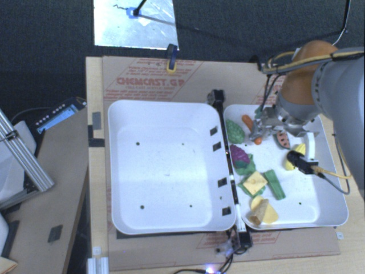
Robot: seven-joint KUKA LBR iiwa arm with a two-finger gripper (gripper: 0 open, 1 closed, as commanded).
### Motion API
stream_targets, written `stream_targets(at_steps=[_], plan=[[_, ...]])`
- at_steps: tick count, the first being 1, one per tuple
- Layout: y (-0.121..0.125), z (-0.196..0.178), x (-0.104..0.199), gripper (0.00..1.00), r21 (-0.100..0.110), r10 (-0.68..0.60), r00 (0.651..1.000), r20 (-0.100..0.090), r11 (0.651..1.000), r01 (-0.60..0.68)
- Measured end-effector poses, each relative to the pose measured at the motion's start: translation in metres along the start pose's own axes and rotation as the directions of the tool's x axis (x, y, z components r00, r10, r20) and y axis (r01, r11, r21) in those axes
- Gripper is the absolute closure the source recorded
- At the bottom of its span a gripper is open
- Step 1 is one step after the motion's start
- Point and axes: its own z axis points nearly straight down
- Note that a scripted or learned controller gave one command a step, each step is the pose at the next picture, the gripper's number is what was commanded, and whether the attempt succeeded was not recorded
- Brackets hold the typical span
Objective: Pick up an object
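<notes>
From the camera view, the arm is reaching over the right bin (328,213), its gripper (259,131) hanging by the orange carrot (247,121) and green leafy toy (235,132); whether it is spread or pinching, I cannot tell. The purple grapes (242,157) are lying below.

left shallow white bin (165,170), left of fingers; brown cardboard sheet (151,79) beneath; silver foil square (134,16) far upper-left.
</notes>
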Motion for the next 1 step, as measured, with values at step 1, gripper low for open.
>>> stream_targets(at_steps=[1], plan=[[-0.0827, -0.0791, -0.0265, 1.00, -0.005, 0.008, 1.000, 0.003, 1.000, -0.008]])
